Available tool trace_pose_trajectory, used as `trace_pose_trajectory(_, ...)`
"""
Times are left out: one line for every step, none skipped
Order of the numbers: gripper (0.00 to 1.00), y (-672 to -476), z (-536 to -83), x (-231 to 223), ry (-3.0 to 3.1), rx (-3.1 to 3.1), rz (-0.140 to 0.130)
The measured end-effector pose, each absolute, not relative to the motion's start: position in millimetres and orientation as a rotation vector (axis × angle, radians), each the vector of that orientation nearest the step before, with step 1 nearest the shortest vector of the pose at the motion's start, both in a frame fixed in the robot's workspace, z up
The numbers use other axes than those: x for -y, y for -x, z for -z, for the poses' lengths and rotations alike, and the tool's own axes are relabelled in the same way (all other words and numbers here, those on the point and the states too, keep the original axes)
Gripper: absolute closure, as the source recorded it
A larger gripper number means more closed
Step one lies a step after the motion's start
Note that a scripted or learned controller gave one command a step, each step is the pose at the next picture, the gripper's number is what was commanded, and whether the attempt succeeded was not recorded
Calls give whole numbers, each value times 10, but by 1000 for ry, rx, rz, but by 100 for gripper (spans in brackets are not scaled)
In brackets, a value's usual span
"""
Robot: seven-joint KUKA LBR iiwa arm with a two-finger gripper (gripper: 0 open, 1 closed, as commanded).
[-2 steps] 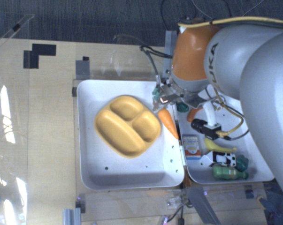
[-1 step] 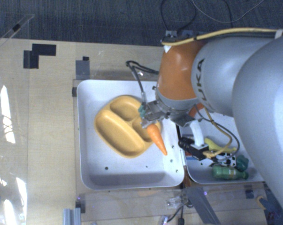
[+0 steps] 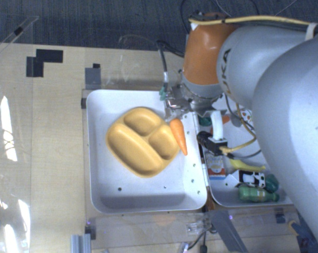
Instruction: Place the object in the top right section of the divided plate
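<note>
Not done yet, by my read. The carrot (image 3: 178, 136) lies in the left bin (image 3: 103, 194), just off the plate (image 3: 142, 141) at its 3 o'clock edge, touching or nearly touching the rim, tip toward 5 o'clock, fat end toward 11. It looks to be on the bin floor rather than inside any section, though the slant makes the rim contact hard to judge. The plate is yellow with three wells: one big along 7 o'clock, two smaller at 12 and 3. All three wells look bare. The target, top right, I take as the 3 o'clock well, right beside the carrot, so a short lift and shift toward 9 o'clock is what is left, plus release. The gripper (image 3: 174, 105) sits at the carrot's 12 o'clock, just above its fat end, under the orange wrist band. Jaws: cannot tell whether spread or closed, since the wrist body hides them; cannot confirm anything is pinched, and the carrot top may be touching the gripper or just close. The right bin (image 3: 230, 196) holds clutter: a banana (image 3: 246, 164), a green bottle (image 3: 256, 195), and other small items, well away from the plate.
</note>
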State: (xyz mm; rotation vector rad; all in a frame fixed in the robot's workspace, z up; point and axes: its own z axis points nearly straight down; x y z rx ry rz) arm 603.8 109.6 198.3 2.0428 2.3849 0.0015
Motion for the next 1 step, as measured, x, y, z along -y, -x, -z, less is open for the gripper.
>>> trace_pose_trajectory(0,-6037,-1983,-1098,-2042,-2385,-1)
